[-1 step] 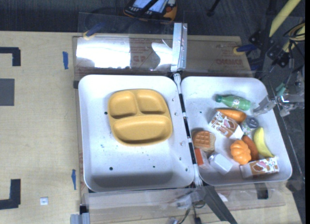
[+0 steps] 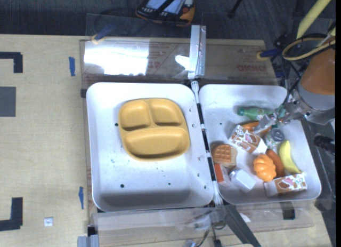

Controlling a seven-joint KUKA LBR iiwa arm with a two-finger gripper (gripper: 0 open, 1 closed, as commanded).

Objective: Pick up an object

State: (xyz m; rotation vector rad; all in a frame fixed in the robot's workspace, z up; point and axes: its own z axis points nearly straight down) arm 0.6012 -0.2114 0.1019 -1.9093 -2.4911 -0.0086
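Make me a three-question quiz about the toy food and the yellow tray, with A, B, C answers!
1. Where is the yellow tray?
A. the left bin
B. the right bin
C. the wooden bench

2. What colour is the little pumpkin?
A. purple
B. orange
C. white

3. How does the yellow tray lie?
A. flat in its bin
B. standing on its edge
C. stacked on the toy food

Answers:
1 A, it sits in the middle of the left bin.
2 B, the pumpkin is orange, beside the banana in the right bin.
3 A, its three hollows face up.
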